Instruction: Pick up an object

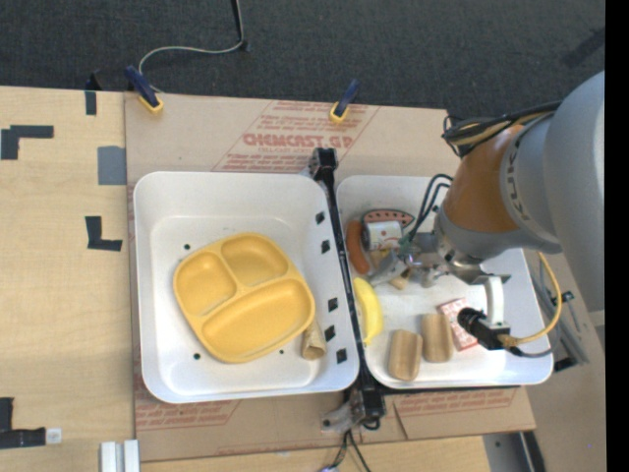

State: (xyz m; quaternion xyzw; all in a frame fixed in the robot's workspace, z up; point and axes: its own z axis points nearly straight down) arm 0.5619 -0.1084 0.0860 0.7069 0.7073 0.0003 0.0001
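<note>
My gripper (405, 266) reaches down into the right bin (511, 367), near its upper left part. It hangs over a cluster of small items: a red-and-white can-like object (381, 231) lying on its side and a brown piece (358, 256) beside it. A yellow banana (369, 310) lies along the bin's left wall, just below the gripper. Two tan cylinders (404, 354) (435, 335) and a red-and-white packet (458, 324) rest near the front of the bin. Whether anything sits in the gripper is hidden by the wrist and the clutter.
The left bin (157, 264) holds a yellow divided plate (245, 295) and a small tan piece (313, 345) at its front right corner. A black divider (334, 254) runs between the bins. The grey arm with its orange band (482, 190) covers the right bin's upper right.
</note>
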